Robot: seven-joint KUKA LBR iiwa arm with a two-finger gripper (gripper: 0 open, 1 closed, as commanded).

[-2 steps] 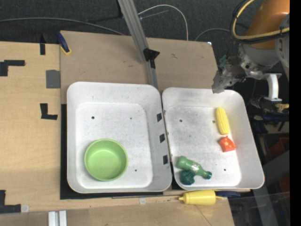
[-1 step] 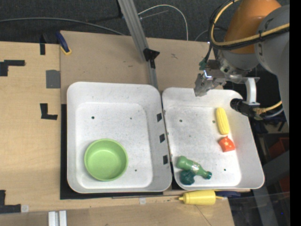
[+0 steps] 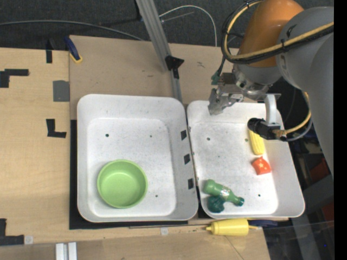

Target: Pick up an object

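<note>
My gripper (image 3: 217,105) hangs over the far left corner of the right bin (image 3: 238,145), with nothing seen between its fingers. A yellow corn-like piece (image 3: 256,143) lies near the bin's right wall, and a small orange-red piece (image 3: 261,166) sits just in front of it. A green bottle (image 3: 222,190) lies at the bin's front, with a dark teal lump (image 3: 216,203) beside it. A green bowl (image 3: 122,183) rests in the front left of the left bin (image 3: 130,112). All the objects lie well apart from the gripper.
A yellow bottle (image 3: 229,227) lies on the bench just outside the right bin's front rim. A grey metal post (image 3: 157,31) rises behind the bins. Black cables and a black fitting (image 3: 263,128) hang from the arm over the right bin's far right.
</note>
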